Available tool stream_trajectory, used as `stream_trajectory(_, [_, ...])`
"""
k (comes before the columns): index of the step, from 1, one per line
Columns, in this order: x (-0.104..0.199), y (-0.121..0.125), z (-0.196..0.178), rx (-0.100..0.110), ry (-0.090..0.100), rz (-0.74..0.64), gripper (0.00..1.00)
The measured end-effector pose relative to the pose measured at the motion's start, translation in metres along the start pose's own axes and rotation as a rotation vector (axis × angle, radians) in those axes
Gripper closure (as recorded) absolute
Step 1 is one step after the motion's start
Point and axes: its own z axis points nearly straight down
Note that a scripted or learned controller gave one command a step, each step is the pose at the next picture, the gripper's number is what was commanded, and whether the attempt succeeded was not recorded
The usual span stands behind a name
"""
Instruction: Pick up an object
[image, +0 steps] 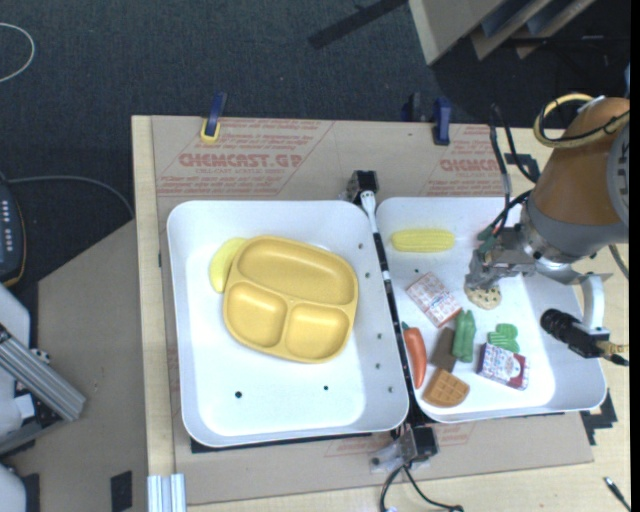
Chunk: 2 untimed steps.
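camera view, lower right: the brown toy waffle (445, 389) and orange toy carrot (415, 350) lie clear of the arm. higher, the gripper (487, 277) hangs right over the round chocolate-chip cookie (484, 295); its spread cannot be told. best descend straight, centred on the cookie, away from the yellow toy corn cob (422, 240) above.

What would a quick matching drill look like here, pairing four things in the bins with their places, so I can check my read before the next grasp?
Things:
1. yellow divided plate
2. corn cob
3. carrot
4. cookie

Places:
A. right bin, far end
B. right bin, along its left wall
C. left bin
D. right bin, just under the gripper

Pairs: 1-C, 2-A, 3-B, 4-D
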Motion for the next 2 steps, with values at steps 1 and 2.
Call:
stream_trajectory(1, [-0.002, 0.000, -0.043, 0.001, 0.000, 0.000, 1.00])
stream_trajectory(2, [-0.002, 0.001, -0.063, 0.003, 0.000, 0.000, 1.00])
